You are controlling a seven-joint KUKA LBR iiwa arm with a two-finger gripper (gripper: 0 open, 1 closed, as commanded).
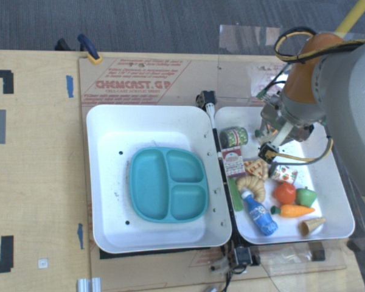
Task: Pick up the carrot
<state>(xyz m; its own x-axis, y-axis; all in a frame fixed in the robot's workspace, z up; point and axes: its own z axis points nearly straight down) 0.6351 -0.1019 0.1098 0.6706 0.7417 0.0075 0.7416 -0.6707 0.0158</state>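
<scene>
Camera view, left to right: pale tabletop (30, 163); left bin (100, 139), white, holds teal divided plate (167, 184). Right bin (337, 190) crowded: green can (233, 137) at back left, red-and-white box (232, 162) just in front of it, pastry (252, 184), blue bottle (260, 213) lying toward front. Carrot (297, 211) lies flat near front of right bin, just right of bottle, directly in front of tomato (285, 193) and green fruit (306, 196), cone (312, 225) close at front right. Arm (304, 72) reaches over back of right bin, jaws above clutter, apart from carrot; jaws' opening cannot be told.
</scene>
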